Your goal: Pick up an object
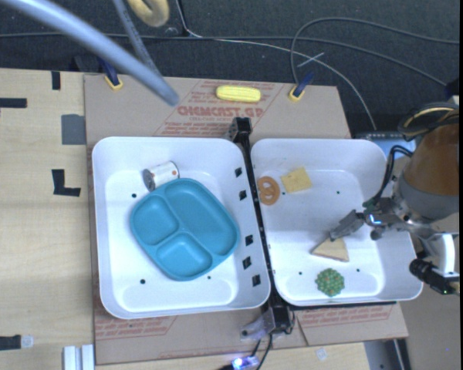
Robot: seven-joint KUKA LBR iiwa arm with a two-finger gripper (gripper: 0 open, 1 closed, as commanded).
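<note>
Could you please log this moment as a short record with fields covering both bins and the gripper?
left bin: blue divided plate; small white cup on its side beside the plate's far corner
right bin: pretzel, yellow cracker square, tan wedge, green bumpy ball
gripper: low over the right bin, tip just above the tan wedge
held object: none seen between the fingers
outside bins: yellow corn cob on the cardboard behind
</note>
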